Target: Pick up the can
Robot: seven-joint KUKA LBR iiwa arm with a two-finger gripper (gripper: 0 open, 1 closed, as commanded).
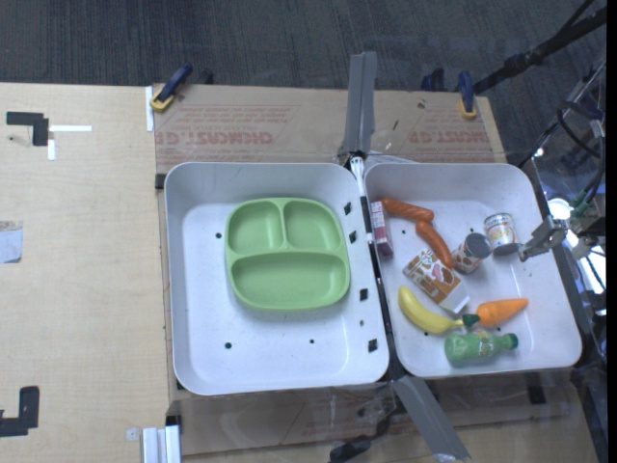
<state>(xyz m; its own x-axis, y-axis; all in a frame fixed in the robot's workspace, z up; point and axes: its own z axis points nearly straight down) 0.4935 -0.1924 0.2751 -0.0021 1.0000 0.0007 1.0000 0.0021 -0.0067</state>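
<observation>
Currently gripper (536, 244) at right bin's (540, 360) right edge, just beside can (498, 231); jaw state unclear; nothing visibly held.

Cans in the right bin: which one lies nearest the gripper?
The white-labelled can, right beside the gripper at the bin's right wall; the darker can sits further left, beside the juice carton.

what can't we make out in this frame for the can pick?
- Hand, camera view: small and dim at the right bin's right wall; finger state unreadable.
- Can: label too small to read; contact with the hand unclear.
- Second small can: partly blocked by the long carrot; upright or tipped is unclear.
- Arm: cut off by the right edge.
</observation>
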